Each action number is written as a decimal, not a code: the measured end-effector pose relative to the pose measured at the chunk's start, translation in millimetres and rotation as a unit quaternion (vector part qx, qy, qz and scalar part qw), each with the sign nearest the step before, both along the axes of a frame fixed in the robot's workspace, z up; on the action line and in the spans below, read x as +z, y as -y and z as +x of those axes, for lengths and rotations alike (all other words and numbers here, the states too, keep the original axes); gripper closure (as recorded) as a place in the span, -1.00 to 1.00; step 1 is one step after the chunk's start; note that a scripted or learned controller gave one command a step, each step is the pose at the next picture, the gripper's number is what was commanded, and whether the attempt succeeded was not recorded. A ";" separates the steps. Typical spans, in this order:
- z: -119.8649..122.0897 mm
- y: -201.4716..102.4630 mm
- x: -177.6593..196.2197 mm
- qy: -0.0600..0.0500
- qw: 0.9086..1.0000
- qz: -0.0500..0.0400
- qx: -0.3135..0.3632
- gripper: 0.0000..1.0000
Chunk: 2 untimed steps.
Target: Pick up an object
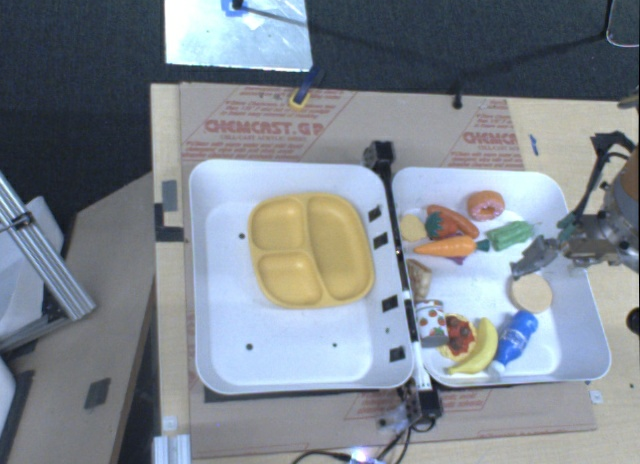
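Observation:
My gripper point(527, 260) hangs over the right side of the right bin point(575, 297), reaching in from the right. It sits just above a tan round cookie point(530, 295) and to the right of a green toy vegetable point(511, 235). Other toy foods in this bin are an orange carrot point(446, 247), a red pepper point(452, 222), a pink donut point(486, 205), a banana point(480, 347), a blue bottle point(513, 337) and a pizza slice point(456, 332). I see nothing held in the gripper.
The left bin point(215, 282) holds a yellow divided plate point(310, 250). A black hinged divider point(392, 252) runs between the two bins. A bread slice point(418, 277) and a pale yellow piece point(412, 227) lie close to it.

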<state>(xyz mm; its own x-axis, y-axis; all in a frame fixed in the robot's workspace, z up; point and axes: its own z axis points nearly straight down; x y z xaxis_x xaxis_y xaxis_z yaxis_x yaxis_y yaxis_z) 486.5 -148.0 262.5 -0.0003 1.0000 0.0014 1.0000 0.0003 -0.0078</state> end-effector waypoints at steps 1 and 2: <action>2.0 -0.3 4.8 0.005 1.000 -0.001 0.001 -1.00; 1.9 1.6 -57.9 0.002 1.000 0.000 0.000 -1.00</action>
<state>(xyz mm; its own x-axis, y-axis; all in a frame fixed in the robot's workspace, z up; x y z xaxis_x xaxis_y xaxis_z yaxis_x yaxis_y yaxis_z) 488.4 -149.6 204.6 -0.0012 1.0000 0.0012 1.0000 0.0012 -0.0038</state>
